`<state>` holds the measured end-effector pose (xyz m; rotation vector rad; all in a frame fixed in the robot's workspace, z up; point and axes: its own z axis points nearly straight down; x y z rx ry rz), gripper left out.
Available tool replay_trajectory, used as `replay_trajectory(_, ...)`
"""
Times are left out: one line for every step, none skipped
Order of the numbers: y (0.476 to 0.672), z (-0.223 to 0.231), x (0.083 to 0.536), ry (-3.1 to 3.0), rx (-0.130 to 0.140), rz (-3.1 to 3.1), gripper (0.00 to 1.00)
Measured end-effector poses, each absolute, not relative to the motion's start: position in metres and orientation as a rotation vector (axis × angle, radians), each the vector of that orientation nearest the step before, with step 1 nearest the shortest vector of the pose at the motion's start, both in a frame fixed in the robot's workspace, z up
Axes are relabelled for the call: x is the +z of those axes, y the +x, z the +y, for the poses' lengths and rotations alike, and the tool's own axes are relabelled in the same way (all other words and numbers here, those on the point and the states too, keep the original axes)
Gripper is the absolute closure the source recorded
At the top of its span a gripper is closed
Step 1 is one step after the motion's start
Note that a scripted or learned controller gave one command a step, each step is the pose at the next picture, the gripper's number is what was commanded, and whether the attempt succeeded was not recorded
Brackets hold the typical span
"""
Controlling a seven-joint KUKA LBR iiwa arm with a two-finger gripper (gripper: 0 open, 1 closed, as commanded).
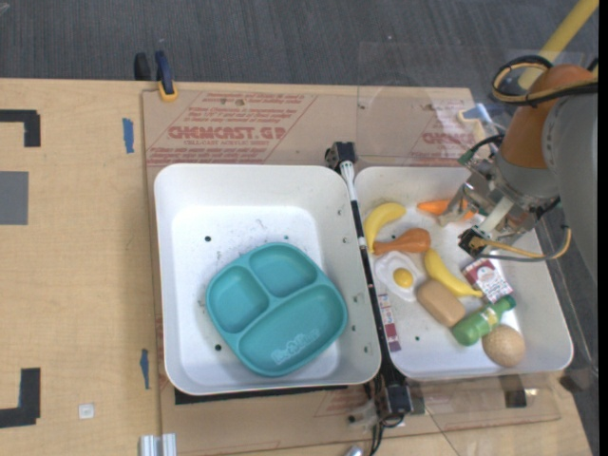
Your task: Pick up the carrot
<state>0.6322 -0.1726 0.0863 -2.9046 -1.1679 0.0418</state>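
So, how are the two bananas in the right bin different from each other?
The upper banana curves strongly and lies near the divider between the bins; the lower banana is straighter and lies slanted in the middle of the right bin. The upper one touches the chicken leg; the lower one rests against the bread roll. Both are yellow toys.

Our bench (66, 283), cardboard-topped

We see two white bins on it: left bin (180, 255), right bin (546, 326), side by side.
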Motion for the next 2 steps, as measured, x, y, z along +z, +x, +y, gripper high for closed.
replay_trajectory(0.6355, -0.1738, 0.0992, -2.914, 0.029, -1.173, 1.00)
replay_trajectory(0.6335, -0.1741, 0.0973, -2.910, 0.041, -1.171, 0.00)
